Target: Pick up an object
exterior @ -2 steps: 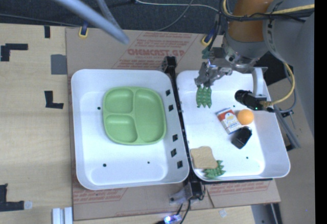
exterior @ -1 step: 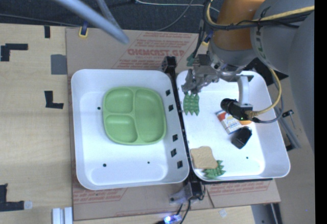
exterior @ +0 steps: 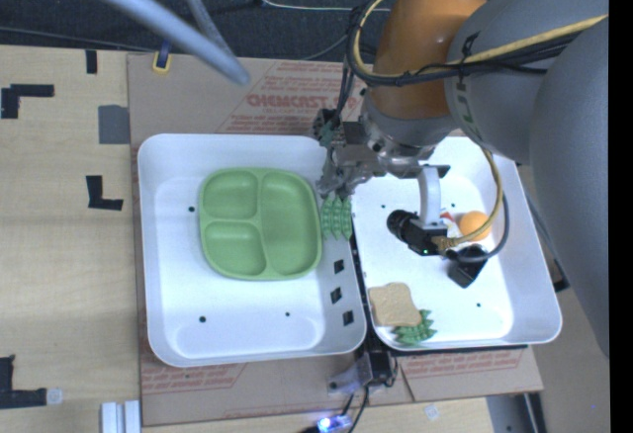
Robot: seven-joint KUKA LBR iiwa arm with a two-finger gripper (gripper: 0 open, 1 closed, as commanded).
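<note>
Nearest the camera, at the front of the right bin (exterior: 499,314), a toast slice (exterior: 393,303) lies flat w/ a leafy green bit (exterior: 416,329) touching its front corner, both close to the front wall. They look dropped loose, not arranged. Further back in that bin an orange piece (exterior: 474,221) sits near the right side, partly hidden by robot hardware, so approx. shape only.

In the left bin (exterior: 150,223) a green divided plate (exterior: 259,223) lies flat, right way up, mid-floor, its right edge close to the wall between the bins.

On that middle wall sits a green bumpy piece (exterior: 336,216), just beside the plate's edge. It's the likely target, since the gripper (exterior: 339,180) is directly above it and touching or nearly so. It's prob. draped on the wall, not lifted, but the view's too cluttered to be sure.

Can't tell how far open the gripper is or whether it's got the piece; cables and the wrist block the view.

Furthest back, the arm (exterior: 554,55) comes in from the right, orange band (exterior: 425,31) over the back of the right bin, bent steeply down to reach the wall.
</note>
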